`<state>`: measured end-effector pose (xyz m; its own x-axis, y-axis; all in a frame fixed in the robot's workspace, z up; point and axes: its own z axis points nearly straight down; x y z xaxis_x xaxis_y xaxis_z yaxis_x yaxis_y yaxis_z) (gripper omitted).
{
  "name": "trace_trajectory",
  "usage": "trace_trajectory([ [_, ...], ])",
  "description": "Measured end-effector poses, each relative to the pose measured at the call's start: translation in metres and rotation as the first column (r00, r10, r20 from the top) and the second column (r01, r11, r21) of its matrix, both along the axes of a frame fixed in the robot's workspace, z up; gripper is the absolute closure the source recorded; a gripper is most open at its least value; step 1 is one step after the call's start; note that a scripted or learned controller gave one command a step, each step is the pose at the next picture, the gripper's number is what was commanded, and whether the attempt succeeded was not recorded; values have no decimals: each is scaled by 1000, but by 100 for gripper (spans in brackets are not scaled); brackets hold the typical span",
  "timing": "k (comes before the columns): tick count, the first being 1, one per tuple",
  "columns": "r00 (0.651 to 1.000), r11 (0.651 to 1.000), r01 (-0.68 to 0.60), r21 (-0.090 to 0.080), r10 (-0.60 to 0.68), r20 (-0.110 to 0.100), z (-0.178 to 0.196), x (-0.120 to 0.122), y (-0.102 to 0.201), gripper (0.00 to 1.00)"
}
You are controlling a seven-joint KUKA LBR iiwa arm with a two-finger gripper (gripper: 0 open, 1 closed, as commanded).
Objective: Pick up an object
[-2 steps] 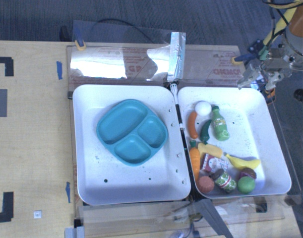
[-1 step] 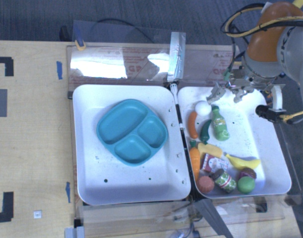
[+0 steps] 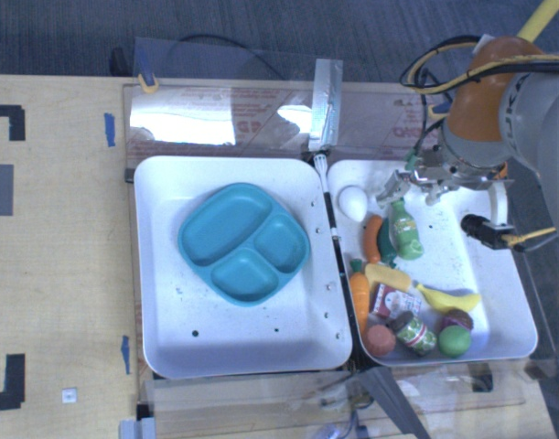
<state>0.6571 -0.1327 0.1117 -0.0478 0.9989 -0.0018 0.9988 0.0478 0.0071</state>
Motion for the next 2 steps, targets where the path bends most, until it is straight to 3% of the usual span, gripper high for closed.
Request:
trace_trajectory([
  [1,1000,1000,30,1,-30,-2,-25,-51,20,0],
  [2,999,999,32,0,-32,7,-13,-48,19,100],
])
